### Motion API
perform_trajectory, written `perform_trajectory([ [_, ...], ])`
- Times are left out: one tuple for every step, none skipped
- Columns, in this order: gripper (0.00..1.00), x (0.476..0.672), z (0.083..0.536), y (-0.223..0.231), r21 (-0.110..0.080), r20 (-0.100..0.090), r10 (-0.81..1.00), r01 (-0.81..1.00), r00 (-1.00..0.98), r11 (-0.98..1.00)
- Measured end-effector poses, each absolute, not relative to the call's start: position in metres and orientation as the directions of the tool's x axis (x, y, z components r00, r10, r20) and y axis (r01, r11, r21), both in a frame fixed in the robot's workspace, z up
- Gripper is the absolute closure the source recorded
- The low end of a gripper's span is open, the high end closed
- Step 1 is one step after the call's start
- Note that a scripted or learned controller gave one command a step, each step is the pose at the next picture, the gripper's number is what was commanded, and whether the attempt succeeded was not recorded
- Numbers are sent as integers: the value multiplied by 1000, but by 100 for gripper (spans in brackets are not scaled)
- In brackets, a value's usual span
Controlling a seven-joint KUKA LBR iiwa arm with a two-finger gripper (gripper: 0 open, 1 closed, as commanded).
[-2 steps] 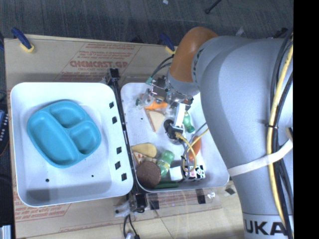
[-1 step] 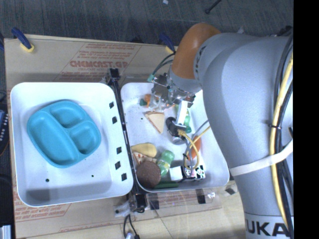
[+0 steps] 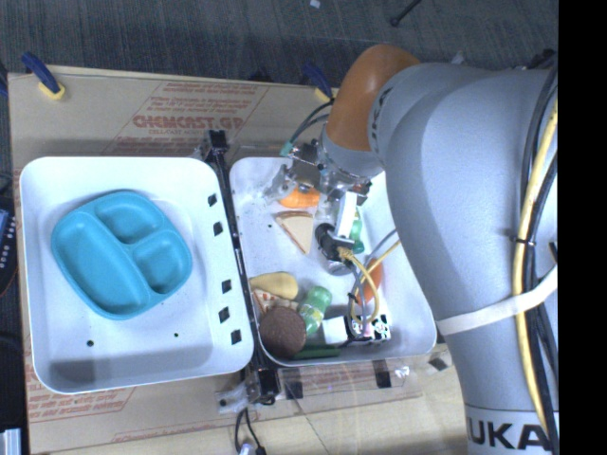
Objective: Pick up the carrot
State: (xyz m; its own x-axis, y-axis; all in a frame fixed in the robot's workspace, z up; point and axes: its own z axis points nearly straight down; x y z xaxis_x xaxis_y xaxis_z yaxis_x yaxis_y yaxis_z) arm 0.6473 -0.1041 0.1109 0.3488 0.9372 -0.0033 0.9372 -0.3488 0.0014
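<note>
The jaws [image 3: 305, 180] are hanging low over the far end of the right bin [image 3: 410, 297], directly beside an orange piece that is probably the carrot [image 3: 302, 197]. Wrist hardware and cables are covering them, so I cannot tell whether they are apart or together, and nothing is visibly sitting between them. The carrot is lying on the bin floor just below the wrist, so the arm [image 3: 455, 207] seems to be lining up for a grasp.

Close by, a pale wedge like a slice of bread [image 3: 297, 227] is resting near the bin's middle. Nearer the camera, a yellowish potato-like lump [image 3: 274, 283], a green item [image 3: 315, 300] and a round brown item [image 3: 282, 329] are crowding the near corner.

The left bin [image 3: 57, 349] is holding a blue divided plate [image 3: 119, 252], its compartments bare. Both bins are sitting on a cardboard sheet [image 3: 180, 112] covering the tabletop.
</note>
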Motion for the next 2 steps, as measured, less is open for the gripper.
perform_trajectory([
  [0, 655, 96, -151, -43, -12, 591, 590, 807, -806],
  [100, 659, 107, -149, -27, -2, 601, 601, 799, -799],
])
